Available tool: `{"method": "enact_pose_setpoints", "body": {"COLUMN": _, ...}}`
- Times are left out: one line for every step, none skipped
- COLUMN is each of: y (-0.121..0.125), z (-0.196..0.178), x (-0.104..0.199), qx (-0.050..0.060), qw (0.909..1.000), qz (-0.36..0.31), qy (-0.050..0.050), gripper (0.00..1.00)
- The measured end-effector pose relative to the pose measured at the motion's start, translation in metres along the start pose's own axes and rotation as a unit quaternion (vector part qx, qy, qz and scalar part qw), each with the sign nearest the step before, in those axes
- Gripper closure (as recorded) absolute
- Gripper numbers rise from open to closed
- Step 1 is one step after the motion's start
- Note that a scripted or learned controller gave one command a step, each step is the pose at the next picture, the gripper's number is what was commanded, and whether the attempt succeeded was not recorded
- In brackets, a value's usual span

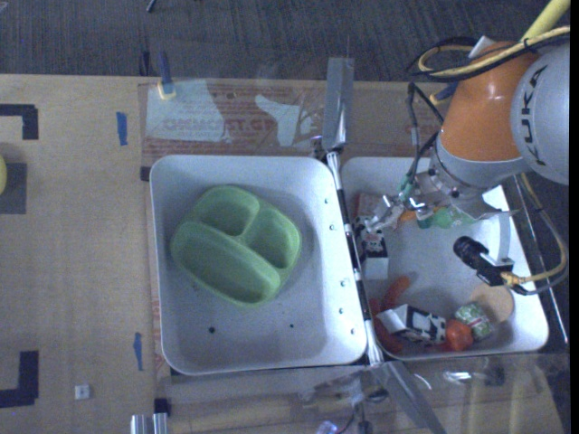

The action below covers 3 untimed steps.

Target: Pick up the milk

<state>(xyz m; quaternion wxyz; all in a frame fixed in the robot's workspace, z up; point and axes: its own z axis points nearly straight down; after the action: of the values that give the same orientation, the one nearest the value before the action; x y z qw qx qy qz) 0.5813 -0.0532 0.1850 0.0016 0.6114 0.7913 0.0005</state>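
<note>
I see jaws (374,225) low at right bin (529,328) left wall; state unclear. Milk (418,322) lies near front, apart. Green tray (237,243) in left bin (176,333).

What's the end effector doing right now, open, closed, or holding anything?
End effector: low over the right bin near its left wall; open or closed cannot be told, and no item is visible in it.

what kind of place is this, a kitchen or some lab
Most likely a robotics lab test bench, not a kitchen: a grey and orange arm reaches over two white bins, one holding a green divided plate, and blue tape marks dot the wooden bench.
</note>
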Motion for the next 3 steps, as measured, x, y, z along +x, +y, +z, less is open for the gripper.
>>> {"method": "enact_pose_setpoints", "body": {"y": -0.012, "z": 0.057, "x": -0.067, "qx": 0.001, "qw": 1.0, "qz": -0.007, "qy": 0.001, "gripper": 0.0}}
{"method": "enact_pose_setpoints", "body": {"y": -0.095, "z": 0.098, "x": -0.044, "qx": -0.001, "qw": 0.9969, "qz": 0.079, "qy": 0.001, "gripper": 0.0}}
{"method": "enact_pose_setpoints", "body": {"y": -0.125, "z": 0.012, "x": -0.078, "qx": 0.001, "qw": 0.9924, "qz": 0.123, "qy": 0.0, "gripper": 0.0}}
